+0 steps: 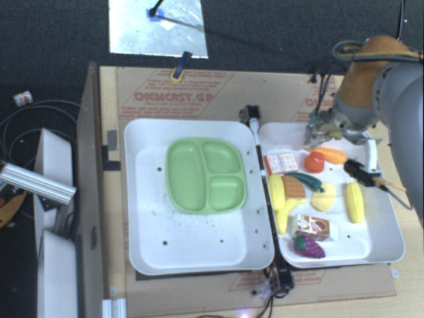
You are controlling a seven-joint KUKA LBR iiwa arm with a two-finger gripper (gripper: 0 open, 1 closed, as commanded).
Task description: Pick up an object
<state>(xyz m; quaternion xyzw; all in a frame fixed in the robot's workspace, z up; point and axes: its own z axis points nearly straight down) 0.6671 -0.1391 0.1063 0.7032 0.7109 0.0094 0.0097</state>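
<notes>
arm: reaching from right, bent down | end effector (pixel 320 132): fingers seemingly hidden

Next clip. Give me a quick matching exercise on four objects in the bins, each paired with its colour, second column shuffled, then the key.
Things:
1. divided plate in the left bin
2. grapes
3. corn cob
4. carrot near the end effector

Colours:
A. orange
B. yellow
C. light green
D. purple

Pairs: 1-C, 2-D, 3-B, 4-A
</notes>
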